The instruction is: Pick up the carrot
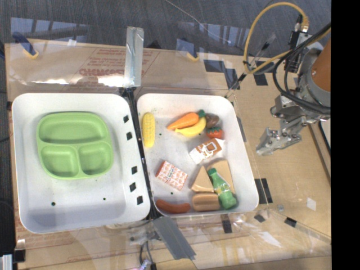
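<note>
The carrot (183, 120) is orange with a green top and lies in the upper middle of the right bin (239, 151), resting against a yellow banana (191, 130). My gripper (274, 142) hangs outside the bin, over the bench to the right of its rim, well clear of the carrot. Nothing is between its fingers.
The right bin also holds a corn cob (148, 129), a small carton (205, 150), a pink patterned box (171, 175), a green bottle (221, 188), a sausage (173, 207) and a hot dog (205, 201). A green divided tray (75, 145) sits in the left bin (22, 196). Cables (270, 16) loop at the upper right.
</note>
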`<state>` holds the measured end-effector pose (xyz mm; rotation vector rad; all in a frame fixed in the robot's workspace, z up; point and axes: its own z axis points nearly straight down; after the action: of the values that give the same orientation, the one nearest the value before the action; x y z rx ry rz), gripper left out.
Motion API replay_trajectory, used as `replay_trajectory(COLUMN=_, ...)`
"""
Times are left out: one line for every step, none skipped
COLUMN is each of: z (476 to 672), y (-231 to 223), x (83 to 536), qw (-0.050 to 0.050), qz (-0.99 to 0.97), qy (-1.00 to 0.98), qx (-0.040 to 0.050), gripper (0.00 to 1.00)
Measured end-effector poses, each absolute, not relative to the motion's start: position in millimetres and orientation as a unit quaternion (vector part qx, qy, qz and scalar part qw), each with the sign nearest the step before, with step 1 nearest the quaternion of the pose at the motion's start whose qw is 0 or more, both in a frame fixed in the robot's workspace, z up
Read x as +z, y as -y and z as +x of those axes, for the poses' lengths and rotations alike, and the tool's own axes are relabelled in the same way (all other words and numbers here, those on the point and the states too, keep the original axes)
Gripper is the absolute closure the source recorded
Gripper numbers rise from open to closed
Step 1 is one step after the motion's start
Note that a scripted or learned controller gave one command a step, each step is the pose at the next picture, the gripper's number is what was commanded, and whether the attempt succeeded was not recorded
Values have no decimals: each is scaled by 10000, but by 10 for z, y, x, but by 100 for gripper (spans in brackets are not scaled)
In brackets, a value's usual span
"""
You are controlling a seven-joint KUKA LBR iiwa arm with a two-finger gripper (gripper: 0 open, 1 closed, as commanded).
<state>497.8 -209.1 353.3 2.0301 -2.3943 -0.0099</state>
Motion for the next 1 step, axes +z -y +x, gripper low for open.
replay_trajectory(z=4837, y=2105, x=4561, qw=-18, qz=7716, qy=6361, qx=56, gripper=100)
